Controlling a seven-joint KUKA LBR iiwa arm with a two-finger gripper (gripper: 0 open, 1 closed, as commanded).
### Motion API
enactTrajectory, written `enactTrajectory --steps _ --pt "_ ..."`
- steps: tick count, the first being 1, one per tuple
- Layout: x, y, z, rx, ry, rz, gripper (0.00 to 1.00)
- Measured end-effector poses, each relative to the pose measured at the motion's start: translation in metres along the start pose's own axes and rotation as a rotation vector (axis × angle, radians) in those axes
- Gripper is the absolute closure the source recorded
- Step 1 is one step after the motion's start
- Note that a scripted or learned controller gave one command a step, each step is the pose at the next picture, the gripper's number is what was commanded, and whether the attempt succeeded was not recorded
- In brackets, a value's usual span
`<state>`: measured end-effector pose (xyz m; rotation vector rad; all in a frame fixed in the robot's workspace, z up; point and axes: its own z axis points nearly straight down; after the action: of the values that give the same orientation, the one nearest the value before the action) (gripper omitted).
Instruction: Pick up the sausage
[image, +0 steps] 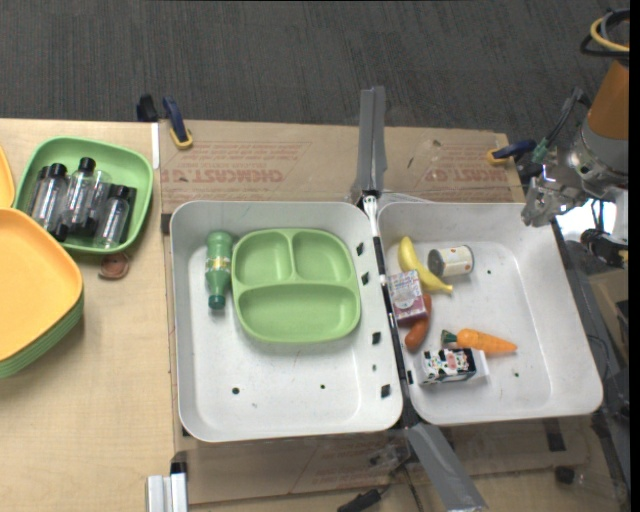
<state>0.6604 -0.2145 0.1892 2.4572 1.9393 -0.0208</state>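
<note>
A: Sausage (417, 333) lies in right bin (560, 400), against the left wall, partly under the small red carton (405, 296).

B: Claw?

A: Gripper (537, 205) hangs over the bin's far right corner; can't tell open or closed.

B: Handling?

A: Likely light, smooth, slippery. Grip across the exposed lower end.

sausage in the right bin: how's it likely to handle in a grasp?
The sausage looks small, rounded and smooth, so it may roll or slip from the end effector. It lies against the bin's left wall, beside the small carton, so finger clearance is probably tight. Likely light.
</note>
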Motion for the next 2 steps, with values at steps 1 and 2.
enactTrajectory --steps 1,2 --pt "-0.0007 0.0003 -0.0089 -0.001 -0.002 -0.002 1.00" --pt "-0.0014 0.0006 -0.0177 -0.001 -0.003 -0.003 1.00"
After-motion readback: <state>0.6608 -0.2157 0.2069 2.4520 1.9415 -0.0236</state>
